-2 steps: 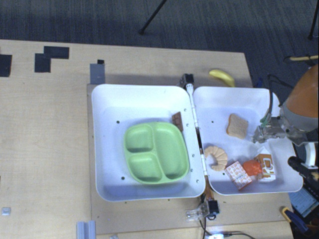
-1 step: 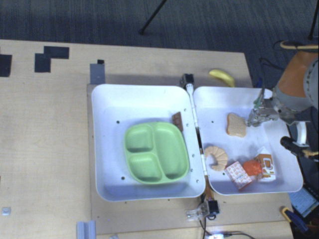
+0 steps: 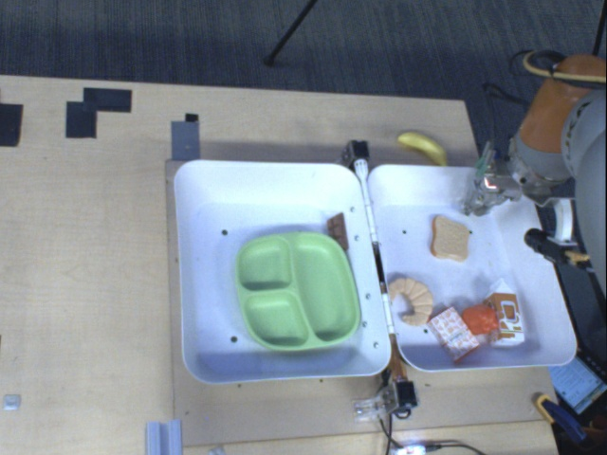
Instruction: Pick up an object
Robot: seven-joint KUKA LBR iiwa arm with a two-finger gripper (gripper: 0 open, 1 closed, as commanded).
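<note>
My gripper (image 3: 481, 195) hangs over the back right part of the right bin (image 3: 545, 282), with nothing visible between its fingers. A slice of toast (image 3: 450, 239) lies a little in front and to the left of it. Nearer the front of this bin lie a croissant (image 3: 411, 299), a red and white packet (image 3: 451, 332) and an orange and white carton (image 3: 499, 317). A green divided plate (image 3: 296, 290) sits in the left bin (image 3: 204, 254), and a small brown piece (image 3: 337, 227) rests by that plate's back right corner.
A yellow banana (image 3: 423, 147) lies on the bench just behind the right bin. A black clamp (image 3: 358, 151) sits at the back of the divide between the bins. The grey arm with its orange band (image 3: 555, 112) comes in from the right.
</note>
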